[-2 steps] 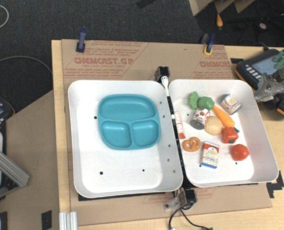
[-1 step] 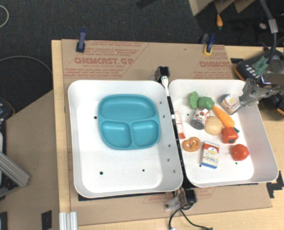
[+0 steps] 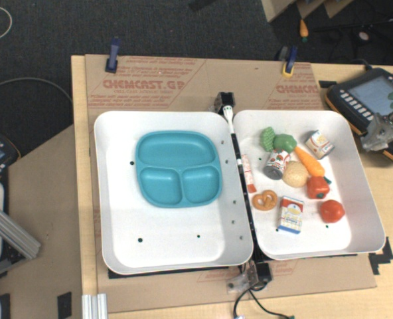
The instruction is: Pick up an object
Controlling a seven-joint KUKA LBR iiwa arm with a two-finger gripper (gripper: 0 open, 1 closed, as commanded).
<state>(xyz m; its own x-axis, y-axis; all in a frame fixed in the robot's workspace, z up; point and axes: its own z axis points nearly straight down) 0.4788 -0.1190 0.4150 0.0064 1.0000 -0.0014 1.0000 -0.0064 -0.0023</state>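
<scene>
Right bin (image 3: 362, 198), nearest row: a small carton (image 3: 290, 215), a tomato (image 3: 331, 211) and a pretzel (image 3: 265, 200) are laid flat. Beyond these: a red pepper (image 3: 318, 187), a pale round item (image 3: 295, 173), a can (image 3: 275, 164), a carrot (image 3: 309, 160). Farthest: green vegetables (image 3: 277, 140) and a small box (image 3: 319, 144). Left bin (image 3: 117, 218): a teal divided plate (image 3: 178, 167) is held. Progress: nothing is judged lifted; the whole pick is left. Arm pose and end effector state cannot be told from this view

Teal plate (image 3: 178, 167) in white bin (image 3: 117, 231); orange carrot (image 3: 309, 161), red tomato (image 3: 332, 211)
</scene>
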